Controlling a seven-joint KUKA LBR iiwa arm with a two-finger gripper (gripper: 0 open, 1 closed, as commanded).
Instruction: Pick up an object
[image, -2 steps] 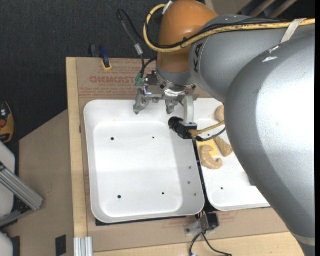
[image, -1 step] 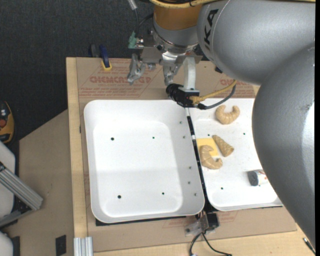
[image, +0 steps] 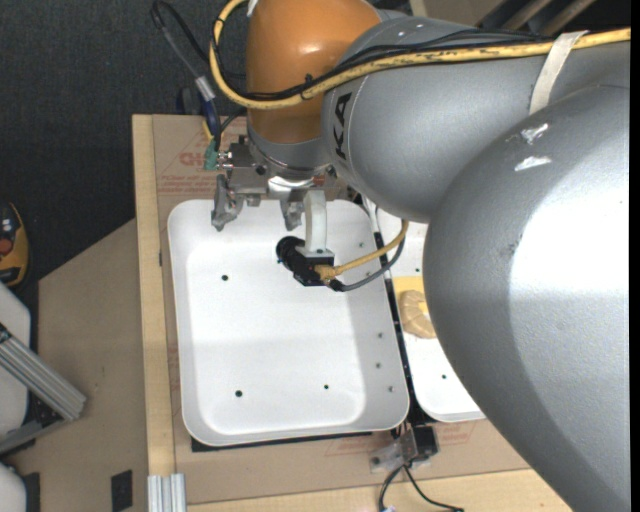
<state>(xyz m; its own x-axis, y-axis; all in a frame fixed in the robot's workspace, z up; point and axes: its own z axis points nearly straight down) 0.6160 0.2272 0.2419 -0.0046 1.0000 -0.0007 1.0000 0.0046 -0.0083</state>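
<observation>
The gripper (image: 262, 213) hangs over the far end of the left bin (image: 200, 400), close to its far rim. Its two fingers (image: 224, 208) stand well apart, open, with bare white floor showing between them and nothing in their hold. A black fitting (image: 300, 262) with a yellow cable (image: 365, 262) sits just beside the nearer finger, above the bin floor. The floor of the left bin runs white and open from the gripper toward the near rim and the left wall. The arm (image: 500, 200) crosses above the divide between the bins and covers most of the right bin (image: 440, 395). In that right bin, against its left wall, lies a tan object (image: 413, 312), partly hidden under the arm; what it is cannot be told. The bins rest on a cardboard sheet (image: 150, 300) whose left edge runs parallel to the left bin's wall.
</observation>
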